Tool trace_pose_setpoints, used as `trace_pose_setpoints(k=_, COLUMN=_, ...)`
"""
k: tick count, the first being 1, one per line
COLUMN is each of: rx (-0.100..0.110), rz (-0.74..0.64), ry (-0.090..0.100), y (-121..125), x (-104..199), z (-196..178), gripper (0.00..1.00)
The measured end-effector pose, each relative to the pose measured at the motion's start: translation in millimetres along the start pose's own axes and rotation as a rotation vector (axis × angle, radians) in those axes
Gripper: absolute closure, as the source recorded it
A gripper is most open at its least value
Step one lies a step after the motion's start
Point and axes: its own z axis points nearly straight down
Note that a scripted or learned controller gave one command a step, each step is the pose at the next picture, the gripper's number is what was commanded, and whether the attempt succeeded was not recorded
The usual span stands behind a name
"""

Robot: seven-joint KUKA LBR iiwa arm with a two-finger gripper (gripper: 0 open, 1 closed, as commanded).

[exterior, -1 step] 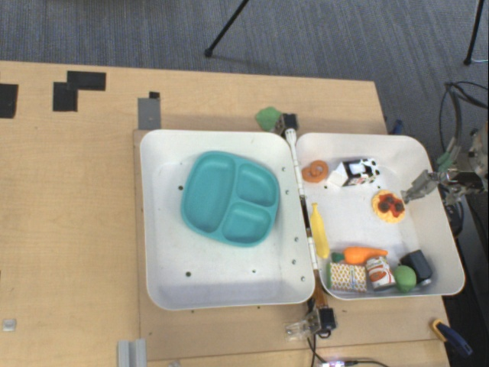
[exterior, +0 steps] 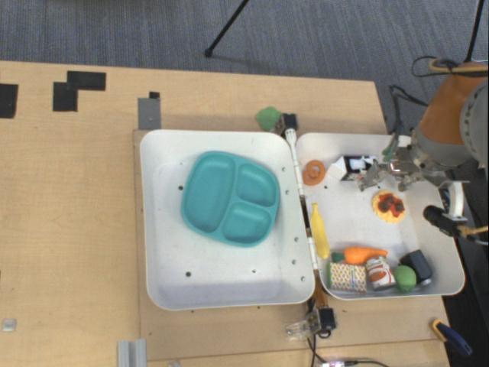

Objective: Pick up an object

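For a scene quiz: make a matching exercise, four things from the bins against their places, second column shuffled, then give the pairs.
Things:
1. teal plate
2. carrot
3. banana
4. pizza slice

Places:
A. right bin, along its left wall
B. left bin, middle
C. right bin, just below the gripper
D. right bin, near the bottom edge

Pairs: 1-B, 2-D, 3-A, 4-C

Bright even overhead light, soft shadows, slightly soft focus
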Motion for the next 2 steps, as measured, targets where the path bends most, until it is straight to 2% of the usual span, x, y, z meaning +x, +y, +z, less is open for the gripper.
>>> trace_pose_setpoints(k=1, rx=0.061, rz=-0.011, ry=0.015, y=36, x=-12, z=9, gripper=0.0)
trace_pose_setpoints(k=2, rx=0.001, rz=0.001, ry=0.001, y=-3, x=14, z=9, gripper=0.0)
